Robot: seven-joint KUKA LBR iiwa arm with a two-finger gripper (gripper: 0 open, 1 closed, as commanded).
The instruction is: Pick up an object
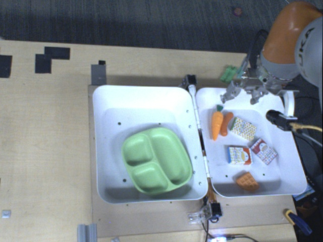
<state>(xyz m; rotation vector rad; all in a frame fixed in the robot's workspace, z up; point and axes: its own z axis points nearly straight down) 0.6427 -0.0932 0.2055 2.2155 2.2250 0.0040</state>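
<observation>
The right bin (290,185) holds a toy carrot (216,124), a red-orange sausage-like piece (226,123), a patterned yellow packet (243,129), a small blue and white carton (238,155), a red and white carton (264,151) and an orange wedge (247,181). My gripper (244,96) hangs over the far end of that bin, above and right of the carrot. Its two fingers are spread apart, open, with nothing between them.
The left bin (106,185) holds a green divided plate (157,159). A green object (229,74) lies on the bench behind the right bin. A black clamp (190,79) sits at the far end of the wall between the bins. The arm's orange band (287,32) rises at the right.
</observation>
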